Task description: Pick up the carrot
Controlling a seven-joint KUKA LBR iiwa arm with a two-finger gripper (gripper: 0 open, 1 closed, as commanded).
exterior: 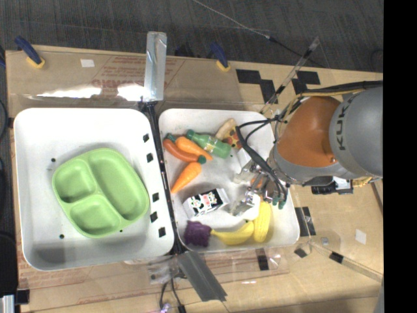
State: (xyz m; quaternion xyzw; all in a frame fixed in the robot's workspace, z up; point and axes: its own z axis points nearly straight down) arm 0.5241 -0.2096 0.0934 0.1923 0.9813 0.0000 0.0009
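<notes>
Arm (326, 139) loomed at right; gripper (251, 197) over right bin (287, 230), grip state unclear. Carrot (187, 175) inside it lay diagonal, tip lower left. Green tray (99, 191) in left bin (32, 175).

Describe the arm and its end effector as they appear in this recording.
The arm is grey with a broad, glossy orange band above the wrist and part of dark lettering on its shell. Black cables loop around the wrist. The end effector is small, metallic and silvery.
</notes>
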